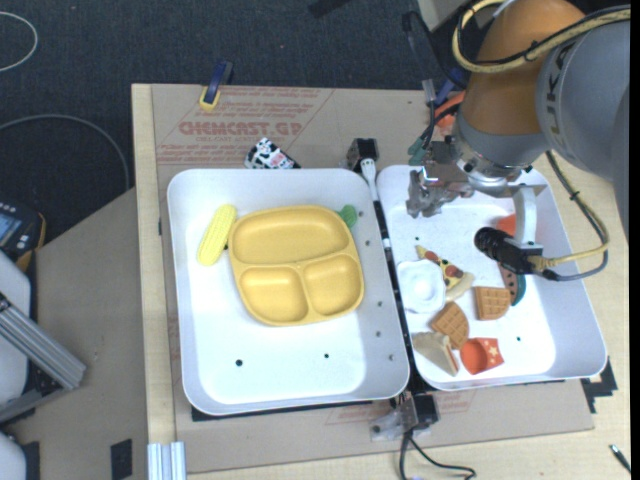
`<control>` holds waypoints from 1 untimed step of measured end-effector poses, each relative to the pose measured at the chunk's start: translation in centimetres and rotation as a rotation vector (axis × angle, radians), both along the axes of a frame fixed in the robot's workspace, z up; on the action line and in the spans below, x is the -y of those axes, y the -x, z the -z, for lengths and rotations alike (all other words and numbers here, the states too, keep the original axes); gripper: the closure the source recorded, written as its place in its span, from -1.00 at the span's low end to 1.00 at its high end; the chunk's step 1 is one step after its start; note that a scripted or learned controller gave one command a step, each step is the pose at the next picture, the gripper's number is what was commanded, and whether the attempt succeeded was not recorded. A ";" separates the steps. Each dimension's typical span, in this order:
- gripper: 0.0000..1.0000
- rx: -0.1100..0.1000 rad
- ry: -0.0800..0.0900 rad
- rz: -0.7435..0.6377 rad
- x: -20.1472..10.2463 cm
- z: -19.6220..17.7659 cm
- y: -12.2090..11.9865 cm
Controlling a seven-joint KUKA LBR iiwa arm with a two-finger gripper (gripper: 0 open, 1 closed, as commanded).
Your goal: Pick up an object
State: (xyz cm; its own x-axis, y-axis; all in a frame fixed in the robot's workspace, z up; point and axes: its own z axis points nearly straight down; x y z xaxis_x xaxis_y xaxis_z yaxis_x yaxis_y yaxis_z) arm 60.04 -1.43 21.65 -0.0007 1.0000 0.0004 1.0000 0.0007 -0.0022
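we keep the claw (pixel 428 196) low over the right bin (pixel 560 343). can't tell if it's apart or together. we'd aim at the waffle (pixel 490 302), w/ room around it.

Brown board (pixel 150 268) under both bins, red lettering (pixel 240 128) near its far edge. Yellow-and-blue clamp (pixel 212 90) on the far edge, left part. Black-and-white patterned item (pixel 268 154) just beyond the left bin (pixel 190 298). Black clip (pixel 362 152) at the far end of the gap between the bins. Aluminium rail (pixel 40 348) off the board's left edge.

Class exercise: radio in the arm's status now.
Gripper over right bin, upper left corner. Toy food clustered lower down, untouched. Yellow tray in left bin.
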 end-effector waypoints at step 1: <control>1.00 0.001 -0.001 0.000 -0.2 -0.4 0.3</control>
